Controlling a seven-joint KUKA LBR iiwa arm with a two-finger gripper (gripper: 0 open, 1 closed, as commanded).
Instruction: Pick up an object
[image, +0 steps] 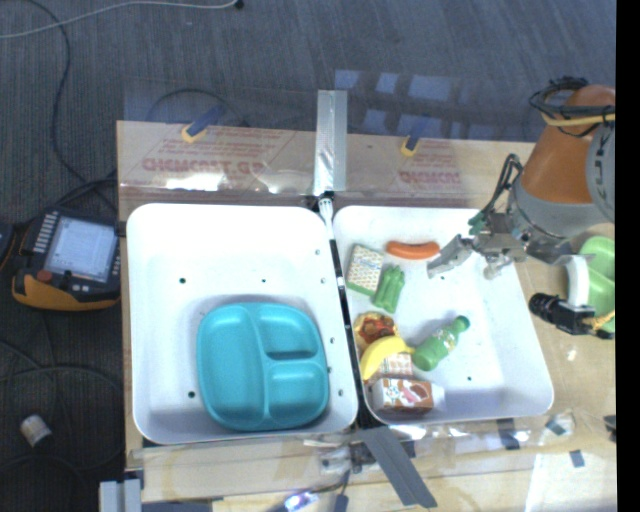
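The end effector (470, 253) hangs with fingers spread and nothing between them over the right bin (505, 385), nothing yet lifted. Just to its left lies an orange sausage (412, 249), the nearest candidate; farther left and below it sit a green block (389, 288), a green bottle (441, 344) and a banana (383, 353). Beyond them, a teal tray (263, 365) rests in the left bin (160, 250). The whole pick remains. The arm's upper part is cut off at right.
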